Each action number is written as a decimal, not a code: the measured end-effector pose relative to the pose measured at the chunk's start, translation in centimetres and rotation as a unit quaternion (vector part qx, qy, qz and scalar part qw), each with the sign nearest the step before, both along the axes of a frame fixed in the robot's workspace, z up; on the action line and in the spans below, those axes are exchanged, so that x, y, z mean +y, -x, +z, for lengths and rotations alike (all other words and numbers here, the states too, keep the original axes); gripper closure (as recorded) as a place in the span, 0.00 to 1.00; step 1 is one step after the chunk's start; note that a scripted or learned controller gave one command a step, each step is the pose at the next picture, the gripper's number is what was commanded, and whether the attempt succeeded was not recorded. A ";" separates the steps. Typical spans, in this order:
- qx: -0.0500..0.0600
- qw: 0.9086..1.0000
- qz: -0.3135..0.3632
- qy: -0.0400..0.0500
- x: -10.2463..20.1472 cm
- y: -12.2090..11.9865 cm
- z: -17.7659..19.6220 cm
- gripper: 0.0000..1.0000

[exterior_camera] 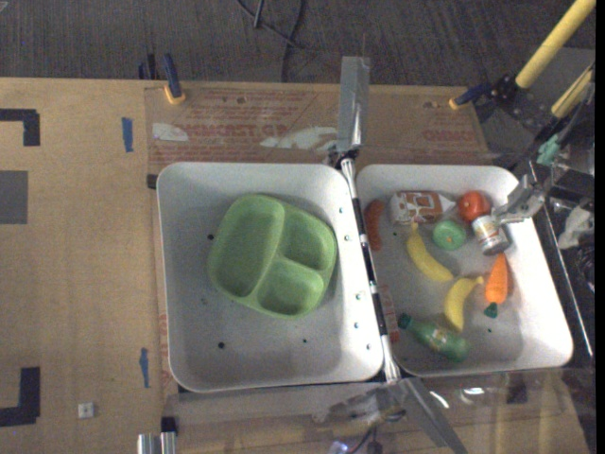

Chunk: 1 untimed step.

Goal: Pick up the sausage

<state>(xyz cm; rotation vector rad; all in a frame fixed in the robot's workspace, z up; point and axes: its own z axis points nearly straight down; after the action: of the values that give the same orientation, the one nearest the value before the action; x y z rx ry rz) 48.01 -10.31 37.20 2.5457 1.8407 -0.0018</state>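
The sausage (375, 225) is a short reddish-brown link lying lengthwise against the left wall of the right bin (548, 291). My gripper (520, 202) hangs over that bin's upper right edge, just above a silver can (491, 235) and far to the right of the sausage. Several toy foods lie between the gripper and the sausage. Nothing is seen held.
The right bin also holds a small carton (421, 206), a tomato (474, 204), a green round piece (450, 235), two bananas (427, 258), a carrot (497, 282) and a green bottle (436, 339). In the left bin (189, 339) sits a green divided plate (274, 253).
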 end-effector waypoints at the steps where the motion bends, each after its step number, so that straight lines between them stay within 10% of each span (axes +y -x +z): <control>1: 0.002 0.979 -0.204 -0.001 0.1 0.1 -12.0 0.00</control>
<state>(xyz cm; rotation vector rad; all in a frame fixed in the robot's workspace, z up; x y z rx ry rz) 47.90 -10.23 25.19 2.8712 1.2835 -0.0059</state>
